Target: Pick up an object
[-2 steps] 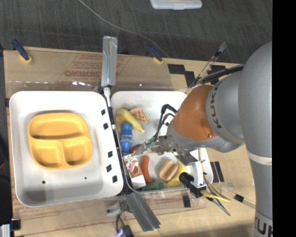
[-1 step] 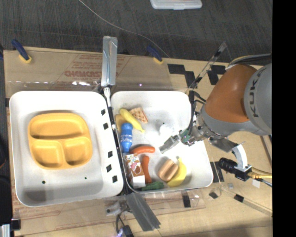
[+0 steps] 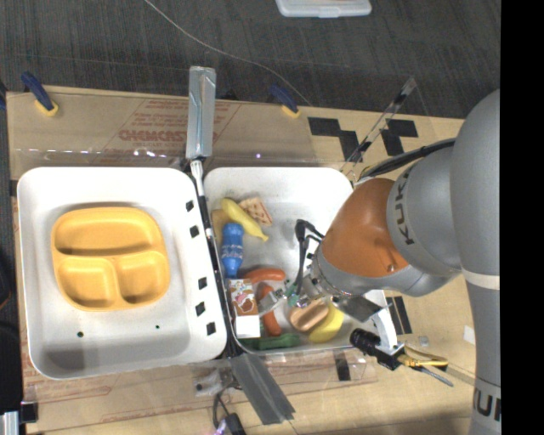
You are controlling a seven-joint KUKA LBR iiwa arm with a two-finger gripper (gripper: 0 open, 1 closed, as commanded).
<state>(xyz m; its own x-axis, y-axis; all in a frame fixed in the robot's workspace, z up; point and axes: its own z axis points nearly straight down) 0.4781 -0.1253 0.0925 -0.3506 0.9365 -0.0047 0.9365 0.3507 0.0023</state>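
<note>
- Dark grey carpet-like floor [image 3: 102,38] runs along the far side.
- A brown cardboard sheet [image 3: 153,119] with red print covers the bench.
- Blue clamps [image 3: 40,93] grip its far edge.
- A white tray-like object [image 3: 323,8] lies far right on the floor.

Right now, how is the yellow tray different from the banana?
The yellow tray is big and lies alone in the left bin; the banana is small and sits among other toys in the right bin. The tray has compartments; the banana is a curved solid piece. Both are yellow.
</note>
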